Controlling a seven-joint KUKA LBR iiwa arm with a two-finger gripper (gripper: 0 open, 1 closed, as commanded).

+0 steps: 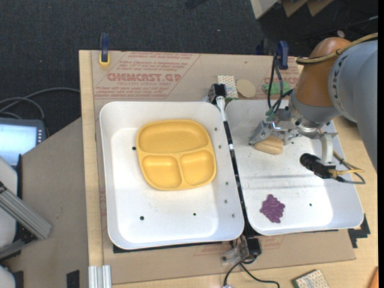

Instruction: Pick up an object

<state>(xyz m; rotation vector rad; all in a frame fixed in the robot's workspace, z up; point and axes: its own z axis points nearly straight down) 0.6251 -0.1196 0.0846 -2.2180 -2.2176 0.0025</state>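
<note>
1. The gripper (271,132) is low over the far part of the right bin (300,188), on an arm reaching in from the right.
2. A tan block (269,147) lies in that bin just beneath the gripper, apparently touching it. Whether the gripper is open or clamped on the block cannot be told.
3. A purple cluster (273,208) lies nearer the front of the same bin, apart from the gripper.
4. The left bin (162,218) holds a yellow divided plate (177,155).
5. Both bins sit on the worktop (156,77).

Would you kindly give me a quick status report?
Hand down in right bin, at tan block. Purple grapes lie apart. Yellow divided plate in left bin.
</note>
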